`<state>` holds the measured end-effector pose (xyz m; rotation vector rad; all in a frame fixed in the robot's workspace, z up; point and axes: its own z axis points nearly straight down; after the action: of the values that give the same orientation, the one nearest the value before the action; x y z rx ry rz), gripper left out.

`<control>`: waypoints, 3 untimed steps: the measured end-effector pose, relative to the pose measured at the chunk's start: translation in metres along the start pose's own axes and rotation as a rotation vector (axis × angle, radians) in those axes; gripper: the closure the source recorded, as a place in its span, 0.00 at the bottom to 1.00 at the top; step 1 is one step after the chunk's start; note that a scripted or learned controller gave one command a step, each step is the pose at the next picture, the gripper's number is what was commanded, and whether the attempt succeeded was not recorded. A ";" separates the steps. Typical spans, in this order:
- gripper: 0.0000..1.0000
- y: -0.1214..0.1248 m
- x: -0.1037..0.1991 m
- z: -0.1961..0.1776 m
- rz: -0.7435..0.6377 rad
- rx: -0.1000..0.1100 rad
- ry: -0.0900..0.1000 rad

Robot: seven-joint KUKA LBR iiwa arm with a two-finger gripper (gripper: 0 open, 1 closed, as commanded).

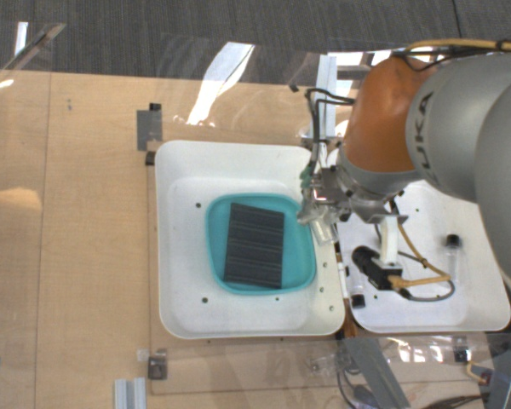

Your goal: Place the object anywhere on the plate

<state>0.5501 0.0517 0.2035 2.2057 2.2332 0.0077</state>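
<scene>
From here the dark ribbed slab [255,244] lies flat on the teal plate [302,258] in the left bin [179,305], well inside the rim. The claw [320,216] sits just past the plate's right edge, near the bins' divide; can't tell its state, the wrist blocks it. Slab looks thin, stiff, light; the ridges should give grip. My call: pinch across the short width, at the edges. Flat lie leaves little to get under.
</scene>
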 end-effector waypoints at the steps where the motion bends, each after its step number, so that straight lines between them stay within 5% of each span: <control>1: 0.00 0.000 0.000 0.000 0.001 0.000 0.000; 2: 0.00 0.030 -0.074 0.012 -0.024 -0.001 -0.002; 3: 0.00 -0.008 -0.004 0.019 -0.083 0.002 0.000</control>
<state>0.5427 0.0473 0.1848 2.1117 2.3237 0.0050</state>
